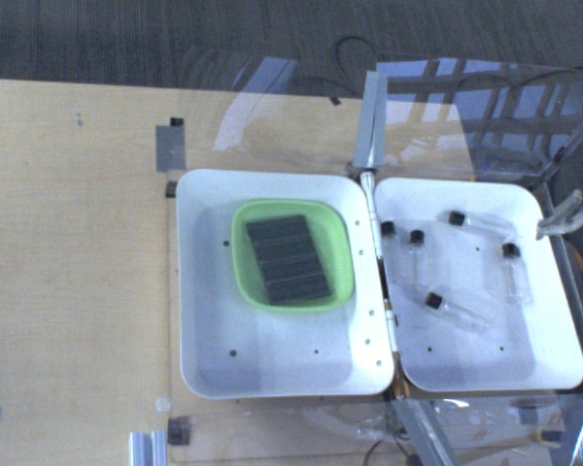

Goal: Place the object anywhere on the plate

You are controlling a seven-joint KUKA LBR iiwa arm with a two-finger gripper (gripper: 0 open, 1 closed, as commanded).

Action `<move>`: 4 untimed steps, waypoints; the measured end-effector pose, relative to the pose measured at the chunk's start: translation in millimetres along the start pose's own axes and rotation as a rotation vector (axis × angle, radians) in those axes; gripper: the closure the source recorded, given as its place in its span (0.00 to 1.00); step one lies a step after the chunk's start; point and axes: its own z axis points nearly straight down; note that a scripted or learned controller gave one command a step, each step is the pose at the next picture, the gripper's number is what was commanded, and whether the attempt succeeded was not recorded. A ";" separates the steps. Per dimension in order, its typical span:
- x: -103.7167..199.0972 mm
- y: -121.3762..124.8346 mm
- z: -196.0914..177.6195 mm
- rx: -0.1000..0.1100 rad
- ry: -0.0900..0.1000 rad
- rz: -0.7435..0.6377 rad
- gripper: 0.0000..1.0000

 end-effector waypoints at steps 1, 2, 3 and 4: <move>1.1 0.2 -76.6 -0.003 0.000 -0.174 0.00; -0.8 1.3 -104.3 -0.003 -0.001 -0.297 0.00; -1.4 1.1 -75.1 0.002 0.000 -0.214 0.00; -1.2 1.6 -104.4 -0.004 0.000 -0.117 0.00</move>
